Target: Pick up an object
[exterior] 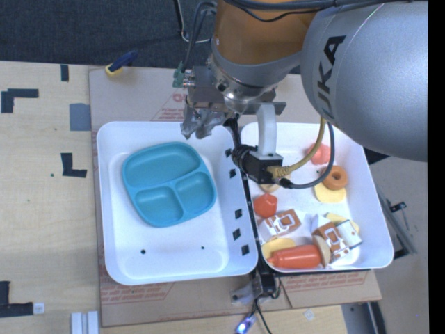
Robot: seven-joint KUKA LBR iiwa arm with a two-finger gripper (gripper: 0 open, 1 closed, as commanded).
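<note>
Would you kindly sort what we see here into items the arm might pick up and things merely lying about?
Pickable items:
blue divided plate
orange doughnut
red sausage
orange block
yellow slice

Lying about:
yellow-and-blue clamp
cardboard sheet

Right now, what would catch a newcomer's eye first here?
The huge grey and orange arm looms over the top right, its claw hanging above the left bin's far edge. A blue divided plate lies in that bin, while the right bin holds colourful toy food.
</note>
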